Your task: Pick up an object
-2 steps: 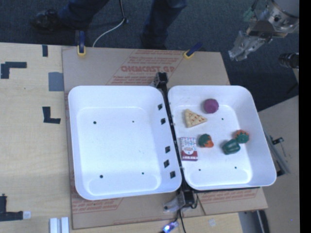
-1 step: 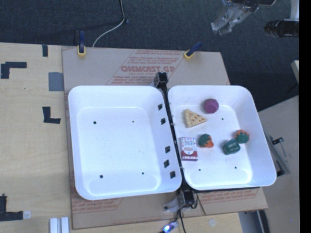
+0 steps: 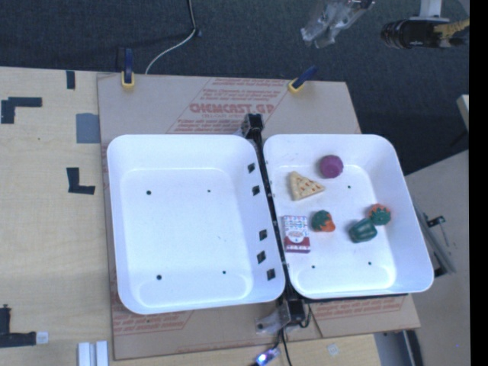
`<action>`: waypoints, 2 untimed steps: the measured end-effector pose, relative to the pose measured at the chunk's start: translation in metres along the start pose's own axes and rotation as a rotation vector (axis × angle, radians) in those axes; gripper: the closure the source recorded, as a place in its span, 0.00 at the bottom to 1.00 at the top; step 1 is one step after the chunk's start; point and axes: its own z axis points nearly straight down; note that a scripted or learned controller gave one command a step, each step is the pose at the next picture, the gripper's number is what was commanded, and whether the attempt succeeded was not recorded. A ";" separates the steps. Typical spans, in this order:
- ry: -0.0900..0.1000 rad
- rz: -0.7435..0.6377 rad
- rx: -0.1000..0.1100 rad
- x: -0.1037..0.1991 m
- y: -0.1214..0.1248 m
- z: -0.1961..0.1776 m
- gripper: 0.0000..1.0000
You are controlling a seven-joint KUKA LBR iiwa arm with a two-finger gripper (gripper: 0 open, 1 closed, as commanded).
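Observation:
The right bin (image 3: 381, 152) holds several small objects: a purple ball (image 3: 330, 165), a tan pizza-slice wedge (image 3: 304, 185), a red and white packet (image 3: 296, 232), a small red and green piece (image 3: 322, 220), a green pepper-like toy (image 3: 363, 231) and an orange and green piece (image 3: 378, 214). My gripper (image 3: 323, 27) hangs high at the top of the view, beyond the far edge of the bench and well away from the bins. Nothing shows between its fingers.
The left bin (image 3: 183, 219) sits beside the right one, joined by a black clip strip (image 3: 263, 212). Both rest on a cardboard sheet (image 3: 229, 109) held by yellow and blue clamps (image 3: 126, 75). A white cable (image 3: 171, 52) trails across the dark floor behind.

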 end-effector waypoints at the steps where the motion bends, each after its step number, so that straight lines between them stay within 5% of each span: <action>1: 0.001 -0.002 0.001 0.075 0.000 -0.014 1.00; 2: 0.000 -0.002 0.001 0.148 0.000 -0.026 1.00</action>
